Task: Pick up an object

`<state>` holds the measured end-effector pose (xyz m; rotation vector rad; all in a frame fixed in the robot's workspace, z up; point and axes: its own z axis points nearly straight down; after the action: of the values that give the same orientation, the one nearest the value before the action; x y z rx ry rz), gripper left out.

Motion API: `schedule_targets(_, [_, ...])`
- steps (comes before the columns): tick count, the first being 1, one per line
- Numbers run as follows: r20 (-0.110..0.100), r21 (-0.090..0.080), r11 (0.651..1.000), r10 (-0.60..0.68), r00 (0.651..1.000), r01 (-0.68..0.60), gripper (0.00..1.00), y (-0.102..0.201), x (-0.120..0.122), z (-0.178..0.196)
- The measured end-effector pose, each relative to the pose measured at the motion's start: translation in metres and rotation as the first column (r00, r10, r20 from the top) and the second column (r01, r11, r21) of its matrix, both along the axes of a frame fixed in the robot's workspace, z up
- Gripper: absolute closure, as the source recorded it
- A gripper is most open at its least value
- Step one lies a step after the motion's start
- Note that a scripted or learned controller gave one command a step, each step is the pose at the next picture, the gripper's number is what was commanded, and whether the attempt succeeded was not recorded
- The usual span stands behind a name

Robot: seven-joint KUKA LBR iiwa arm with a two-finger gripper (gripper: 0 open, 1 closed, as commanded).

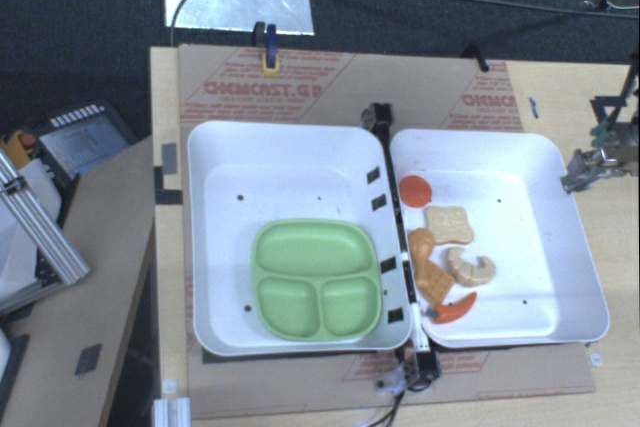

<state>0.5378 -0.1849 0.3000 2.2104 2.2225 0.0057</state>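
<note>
The right bin (pixel 540 215) holds several toy foods near its left wall. A round red tomato slice (pixel 415 190) lies farthest back. In front of it is a tan slice of toast (pixel 449 224), and a pale curled shrimp (pixel 471 267) lies nearer the front. An orange pastry piece (pixel 419 243) and an orange waffle-like piece (pixel 435 282) rest against the divider side. A red chili pepper (pixel 455 309) lies at the front.
The left bin (pixel 230 175) carries a green three-compartment plate (pixel 315 278) at its front right. A black divider strip (pixel 392 215) runs between the bins. A metal clamp fixture (pixel 595 160) stands off the right bin's far right rim. Cables cross the dark floor behind.
</note>
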Motion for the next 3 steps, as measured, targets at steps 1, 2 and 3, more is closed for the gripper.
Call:
schedule_targets(1, [-0.005, 0.004, 1.000, 0.004, 1.000, -0.004, 1.00, 0.052, 0.006, -0.021])
schedule_targets(2, [-0.004, 0.003, 1.000, 0.003, 1.000, -0.003, 1.00, 0.095, 0.010, -0.025])
schedule_targets(3, [-0.004, 0.003, 1.000, 0.004, 1.000, -0.004, 1.00, 0.149, 0.014, -0.025])
